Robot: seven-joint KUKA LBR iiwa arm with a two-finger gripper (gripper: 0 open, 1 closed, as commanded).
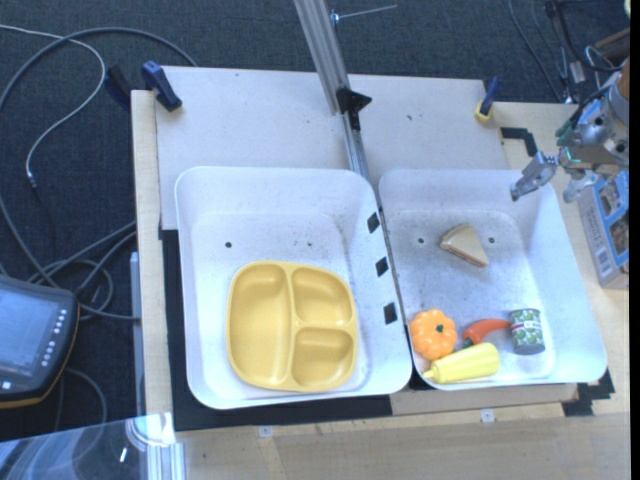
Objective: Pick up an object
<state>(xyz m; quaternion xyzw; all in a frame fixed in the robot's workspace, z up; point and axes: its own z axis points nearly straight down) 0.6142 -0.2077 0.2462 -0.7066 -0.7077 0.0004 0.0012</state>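
Above the right bin (560, 258) rim, our tool (545, 175) hangs, prob. approach step; jaw state unclear. Next: drop onto sandwich wedge (465, 244).

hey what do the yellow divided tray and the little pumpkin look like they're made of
Yellow tray: probably moulded plastic, smooth with a soft sheen and rounded compartment edges. Pumpkin: likely plastic or rubber toy food, uniformly bright orange and slightly glossy; the picture can't settle which.
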